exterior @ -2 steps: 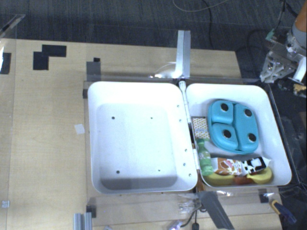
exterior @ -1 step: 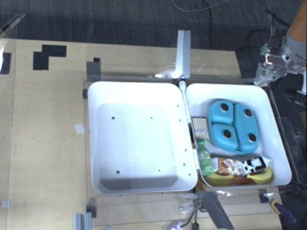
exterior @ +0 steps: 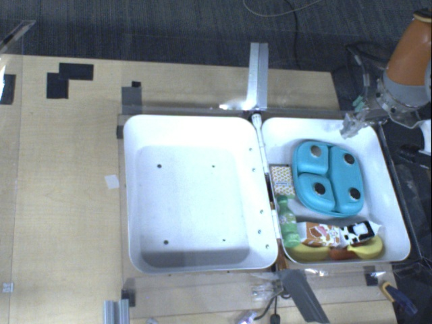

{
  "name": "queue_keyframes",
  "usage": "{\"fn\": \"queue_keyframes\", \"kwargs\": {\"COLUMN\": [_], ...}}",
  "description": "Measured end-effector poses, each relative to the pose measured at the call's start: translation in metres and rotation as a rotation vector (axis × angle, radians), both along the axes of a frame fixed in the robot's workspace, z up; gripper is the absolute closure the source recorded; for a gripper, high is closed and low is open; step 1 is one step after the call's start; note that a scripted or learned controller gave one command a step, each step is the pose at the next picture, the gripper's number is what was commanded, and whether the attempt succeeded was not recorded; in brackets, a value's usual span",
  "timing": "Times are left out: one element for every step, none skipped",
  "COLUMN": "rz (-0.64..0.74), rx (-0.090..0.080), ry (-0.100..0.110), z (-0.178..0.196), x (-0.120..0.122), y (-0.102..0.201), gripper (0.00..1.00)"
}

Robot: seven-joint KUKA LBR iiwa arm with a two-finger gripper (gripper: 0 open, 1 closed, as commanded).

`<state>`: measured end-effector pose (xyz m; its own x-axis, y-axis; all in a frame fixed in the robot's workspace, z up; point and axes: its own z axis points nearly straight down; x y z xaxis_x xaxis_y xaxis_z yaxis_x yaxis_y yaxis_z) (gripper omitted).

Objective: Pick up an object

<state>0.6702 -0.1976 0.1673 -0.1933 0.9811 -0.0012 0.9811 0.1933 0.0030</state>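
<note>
The right bin [exterior: 385, 174] holds a blue plastic tray with round holes [exterior: 329, 177], lying flat in its middle. Along the near wall lie a green bottle [exterior: 287, 223], a printed snack packet [exterior: 322, 235], a black-and-white item [exterior: 358, 231] and a yellow banana-like piece [exterior: 364, 250]. A small patterned card [exterior: 281, 179] rests by the bin's left wall. My gripper [exterior: 352, 121] hovers over the far right corner of this bin, apart from the blue tray, with the orange-banded wrist [exterior: 410, 56] behind it.
The left bin [exterior: 135, 181] stands beside the right one, with a metal divider post [exterior: 258, 76] between them at the back. Cables [exterior: 283, 5] lie on the dark floor beyond the bench. Black markers [exterior: 67, 78] sit on the wooden bench at far left.
</note>
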Motion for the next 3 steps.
{"fn": "queue_keyframes", "kwargs": {"rz": [0.319,0.421,0.165], "rx": [-0.001,-0.001,-0.001], "ry": [-0.001,0.0,-0.003], "z": [-0.009,-0.023,0.019], "x": [-0.017,-0.05,-0.05], "y": [-0.008,-0.008,0.006], "gripper": [1.0,1.0,1.0]}}
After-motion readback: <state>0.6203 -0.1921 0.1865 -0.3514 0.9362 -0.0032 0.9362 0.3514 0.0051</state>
